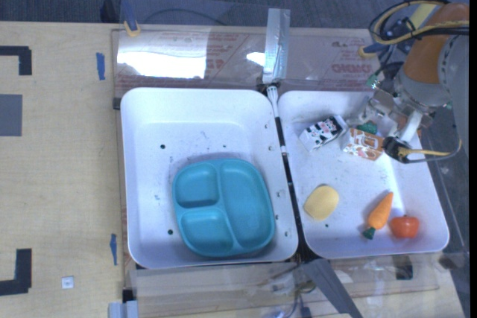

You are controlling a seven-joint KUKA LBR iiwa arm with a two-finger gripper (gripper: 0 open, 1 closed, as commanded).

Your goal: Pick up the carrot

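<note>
claw [393, 132] at far right corner of right bin [440, 234], cannot tell how it is set | carrot [379, 211] well nearer the camera, lying free | long axis slanted, leaf end near-left

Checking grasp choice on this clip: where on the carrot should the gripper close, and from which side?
Grip the carrot across its thick orange middle, coming from above, fingers spanning its width. It lies flat and slanted, green end toward the near wall, with the tomato close beside it.
</note>
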